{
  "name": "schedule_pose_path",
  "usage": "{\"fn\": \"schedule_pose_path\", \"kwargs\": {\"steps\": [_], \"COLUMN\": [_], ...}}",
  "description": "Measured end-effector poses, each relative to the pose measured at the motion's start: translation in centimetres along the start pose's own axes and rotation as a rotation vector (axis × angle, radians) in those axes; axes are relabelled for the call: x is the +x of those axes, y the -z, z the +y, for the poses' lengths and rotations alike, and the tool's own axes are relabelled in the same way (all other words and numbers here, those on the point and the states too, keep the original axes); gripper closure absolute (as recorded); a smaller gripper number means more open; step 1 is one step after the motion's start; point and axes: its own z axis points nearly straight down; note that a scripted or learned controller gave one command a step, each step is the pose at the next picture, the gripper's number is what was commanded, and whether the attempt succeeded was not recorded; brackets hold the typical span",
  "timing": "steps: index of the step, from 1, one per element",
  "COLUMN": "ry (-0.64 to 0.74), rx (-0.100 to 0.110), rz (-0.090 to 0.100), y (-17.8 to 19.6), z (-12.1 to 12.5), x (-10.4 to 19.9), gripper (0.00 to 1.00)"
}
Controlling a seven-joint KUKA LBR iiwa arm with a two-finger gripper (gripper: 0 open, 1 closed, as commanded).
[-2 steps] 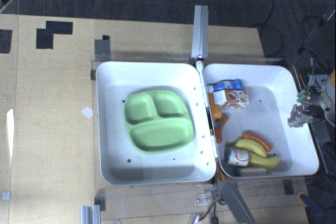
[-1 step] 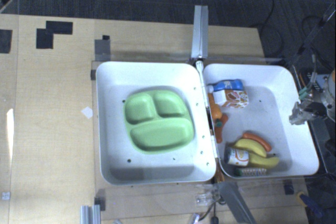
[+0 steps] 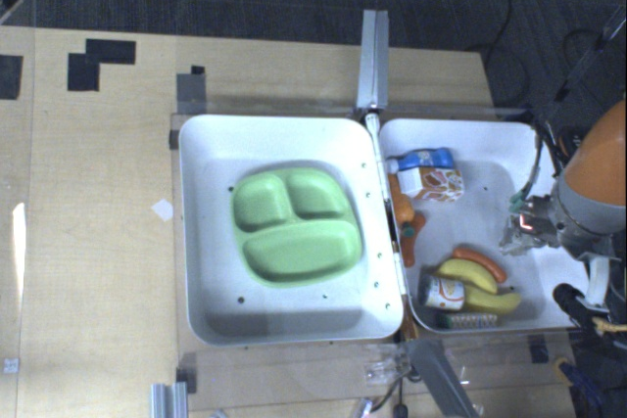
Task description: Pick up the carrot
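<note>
Top view of the bench with two white bins. The left bin [image 3: 196, 240] holds a green divided tray [image 3: 294, 223]. In the right bin [image 3: 490, 147], the carrot [image 3: 404, 220] lies against the left wall, just below a carton [image 3: 428, 173]. Bananas [image 3: 475, 284], a red sausage [image 3: 480, 260] and a small can [image 3: 446, 293] sit near the front edge. The gripper [image 3: 529, 228] hangs over the bin's right side, well apart from the carrot; whether it is open or closed cannot be told.
</note>
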Motion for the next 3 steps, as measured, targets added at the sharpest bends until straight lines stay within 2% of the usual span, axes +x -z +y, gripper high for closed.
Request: {"fn": "schedule_pose_path", "kwargs": {"steps": [1, 3], "ry": [-0.296, -0.278], "rx": [-0.001, -0.008], "rz": [-0.001, -0.002], "y": [5.9, 8.1], "z": [3.6, 3.9], "x": [-0.2, 0.1], "gripper": [1.0, 1.0]}}
